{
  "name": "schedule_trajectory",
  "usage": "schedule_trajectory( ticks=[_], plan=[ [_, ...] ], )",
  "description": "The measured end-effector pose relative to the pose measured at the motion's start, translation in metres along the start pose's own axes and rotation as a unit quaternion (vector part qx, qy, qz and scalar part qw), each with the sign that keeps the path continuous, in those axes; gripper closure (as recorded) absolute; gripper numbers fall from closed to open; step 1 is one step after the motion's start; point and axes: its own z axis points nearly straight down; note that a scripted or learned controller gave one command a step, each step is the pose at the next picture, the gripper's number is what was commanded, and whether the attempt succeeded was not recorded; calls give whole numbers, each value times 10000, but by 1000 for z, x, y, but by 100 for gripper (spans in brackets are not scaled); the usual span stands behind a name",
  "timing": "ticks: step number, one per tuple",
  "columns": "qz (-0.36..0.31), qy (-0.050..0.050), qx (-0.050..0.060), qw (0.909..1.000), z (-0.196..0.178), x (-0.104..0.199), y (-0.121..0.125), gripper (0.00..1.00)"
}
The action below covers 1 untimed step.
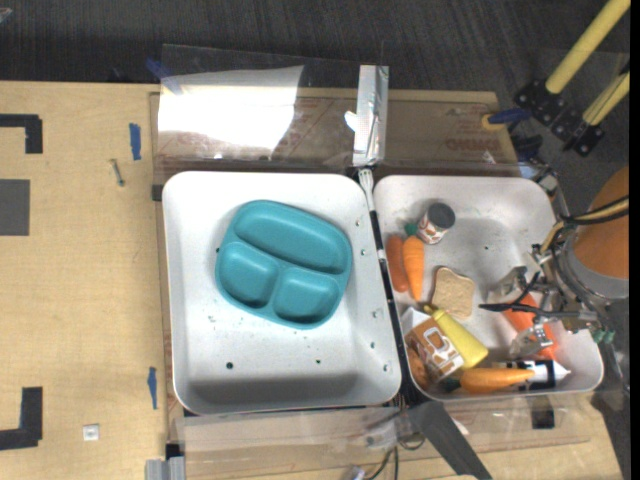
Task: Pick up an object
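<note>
we look down on two white bins side by side on a tan bench (70,298). the left bin (200,348) holds a teal divided plate (284,262), lying flat near the middle with its three compartments facing up.

the right bin (500,203) is crowded. a small can (435,220) stands near its upper left, and a carrot (412,266) lies just below it along the left wall. a slice of bread (455,292) sits near the middle. below that a yellow bottle (462,338) lies tilted, touching a brown-and-white packet (432,348) at the lower left. a second carrot (495,377) lies along the bottom wall, with a white marker (548,372) just beside its right end.

the arm (605,243) comes in from the right, its orange band over the bin's right edge. the gripper (528,303) reaches down into the right side of this bin, close to an orange-red piece (522,319) that we cannot identify. whether the jaws are released or clenched we cannot tell, and we see nothing clearly between them.

beyond the bins, clear plastic sheeting (235,118) and a yellow pole (592,36) are in sight.
</note>
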Motion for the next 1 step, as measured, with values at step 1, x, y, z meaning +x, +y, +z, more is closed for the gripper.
schedule_trajectory(
  ticks=[1],
  plan=[
    [-12, 7, 7, 10000, -10, 0, 0, 100]
  ],
)
